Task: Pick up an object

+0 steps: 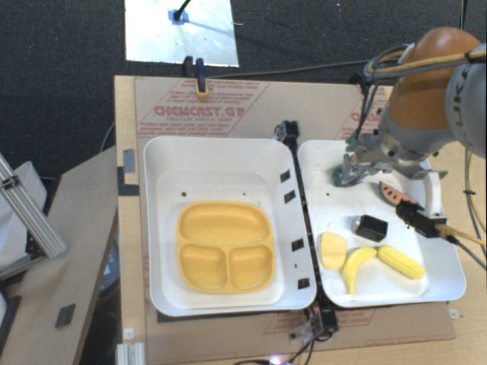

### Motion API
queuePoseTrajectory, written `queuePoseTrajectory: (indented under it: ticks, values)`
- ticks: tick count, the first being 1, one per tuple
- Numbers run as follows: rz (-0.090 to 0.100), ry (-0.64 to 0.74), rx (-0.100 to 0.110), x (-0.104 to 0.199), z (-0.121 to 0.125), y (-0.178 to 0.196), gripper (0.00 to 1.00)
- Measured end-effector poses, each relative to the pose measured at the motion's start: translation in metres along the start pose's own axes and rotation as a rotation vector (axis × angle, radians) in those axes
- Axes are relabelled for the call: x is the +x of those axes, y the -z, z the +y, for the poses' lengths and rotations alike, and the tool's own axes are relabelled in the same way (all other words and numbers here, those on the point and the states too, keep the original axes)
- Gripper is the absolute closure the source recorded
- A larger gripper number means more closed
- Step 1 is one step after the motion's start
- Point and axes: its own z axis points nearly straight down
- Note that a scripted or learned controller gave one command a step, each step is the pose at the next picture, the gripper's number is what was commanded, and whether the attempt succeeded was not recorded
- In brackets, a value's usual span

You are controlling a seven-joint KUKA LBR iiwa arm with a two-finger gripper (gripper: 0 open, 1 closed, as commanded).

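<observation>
Two bins on bench. Gripper low in right bin, far-left corner, over small greenish obj; contact and grip state can't tell. Black block, banana, corn cob, pale yellow piece lie nearer cam, apart from gripper. Yellow divided tray in left bin.

The bench was a pale board printed with faded red lettering, and a clamp with a blue handle and yellow foot gripped its far edge. Directly on it sat two shallow white bins side by side — the left bin and the right bin — their inner rims touching along a dark seam dotted with small black tabs. The bins covered most of the board, leaving bare a broad strip at the back and a narrow margin on the left.
</observation>
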Motion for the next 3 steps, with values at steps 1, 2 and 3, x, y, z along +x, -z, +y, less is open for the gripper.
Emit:
queuePoseTrajectory:
  ticks: [1, 2, 3]
  values:
    - [0.000, 0.000, 0.000, 0.041, -0.014, 0.004, 1.00]
    - [0.001, 0.000, 0.000, 0.095, -0.028, -0.010, 1.00]
    - [0.001, 0.001, 0.001, 0.149, -0.043, -0.021, 1.00]
